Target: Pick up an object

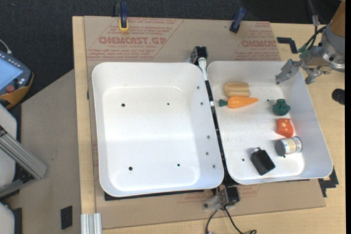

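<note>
Your objects sit in the right bin (312,134): bread roll (236,88) touching the carrot (240,102), then green piece (281,107), red piece (284,127), small can (289,146), black block (262,161). At the frame's upper right the gripper (299,72) hangs spread and holds none of them.

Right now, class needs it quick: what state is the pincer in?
Pincer: open, holding nothing, poised over the far right corner of the right bin.
</note>
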